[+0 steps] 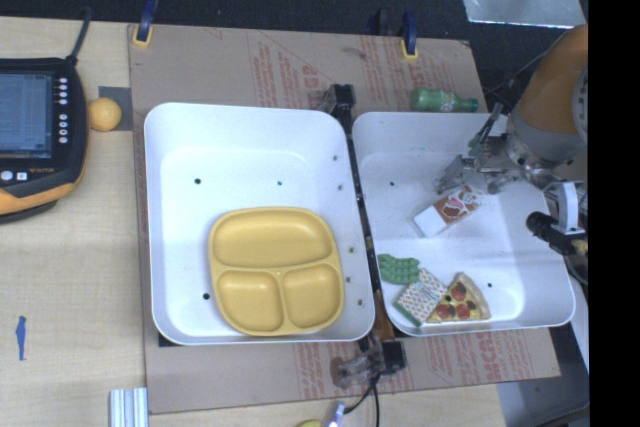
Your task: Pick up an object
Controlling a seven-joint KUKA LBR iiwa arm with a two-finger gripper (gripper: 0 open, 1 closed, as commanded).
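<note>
In the right bin [520, 310], a small white packet with a red picture [449, 211] lies flat near the middle. My gripper [458, 179] hangs just above and behind the packet's upper end, reaching in from the right. Whether it touches the packet is unclear. At the bin's front lie a green toy piece [398, 268], a checkered waffle-like square [419, 299] and a toy pizza slice [461, 300], close together. The left bin [180, 145] holds a yellow divided plate [277, 268].
A green bottle [443, 101] lies on the cardboard behind the right bin. A control tablet [35, 140] and a yellow ball [104, 113] sit left of the bins. The arm's orange band [555, 90] stands over the right bin's far right corner.
</note>
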